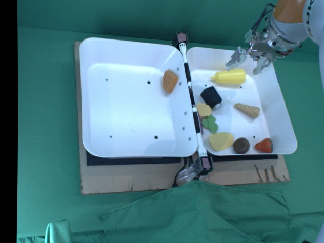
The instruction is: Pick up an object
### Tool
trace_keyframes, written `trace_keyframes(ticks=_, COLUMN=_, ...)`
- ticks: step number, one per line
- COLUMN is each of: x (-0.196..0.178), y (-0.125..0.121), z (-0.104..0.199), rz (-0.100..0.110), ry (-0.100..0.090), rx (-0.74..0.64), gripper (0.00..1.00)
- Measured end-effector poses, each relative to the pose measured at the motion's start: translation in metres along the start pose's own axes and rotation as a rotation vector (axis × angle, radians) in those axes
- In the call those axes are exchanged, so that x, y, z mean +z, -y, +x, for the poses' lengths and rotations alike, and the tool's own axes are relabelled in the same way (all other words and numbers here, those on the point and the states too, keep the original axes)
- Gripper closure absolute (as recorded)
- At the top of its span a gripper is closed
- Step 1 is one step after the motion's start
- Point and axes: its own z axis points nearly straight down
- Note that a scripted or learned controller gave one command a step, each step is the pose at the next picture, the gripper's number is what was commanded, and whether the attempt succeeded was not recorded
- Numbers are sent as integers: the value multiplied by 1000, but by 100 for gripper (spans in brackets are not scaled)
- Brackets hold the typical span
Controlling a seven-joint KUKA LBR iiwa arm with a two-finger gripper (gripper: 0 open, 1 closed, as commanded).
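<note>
Bins side by side on a cardboard-backed bench (126, 181), green cloth (202, 211) bunched along the near edge: my gripper (249, 61) hangs over the far edge of the right bin (283, 110), its fingers (234, 59) spread apart with nothing between them. My arm (298, 9), grey with an orange band above the wrist, reaches in from the upper right corner. Just below the spread fingers lies a yellow mustard bottle (230, 77), on its side near the bin's far wall, its nozzle pointing toward the divider; I cannot tell whether either fingertip touches it. Nearer the middle of the same bin sits a black block (211, 97) with a pale end, and beside it a small yellow piece (203, 110) against the divider. A green leafy toy (210, 124) lies just in front of that. To the right rests a tan cone (247, 110), tip pointing right. Along the near wall sit a yellow wedge (221, 141), a dark brown ball (241, 145) and a red strawberry (264, 146), close together in a row. The left bin (101, 59) holds an orange waffle piece (170, 81), leaning near its right wall. A black-and-white rod (191, 100) runs between the two bins.
</note>
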Motion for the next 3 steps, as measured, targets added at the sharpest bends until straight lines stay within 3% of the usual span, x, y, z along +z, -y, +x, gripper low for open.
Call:
trace_keyframes(ticks=1, x=83, y=-57, z=22, rz=2, ry=0, rx=-3, gripper=0)
trace_keyframes(ticks=2, x=101, y=12, z=11, rz=-14, ry=2, rx=3, gripper=0)
trace_keyframes(ticks=3, x=101, y=-11, z=38, rz=-12, ry=4, rx=-2, gripper=0)
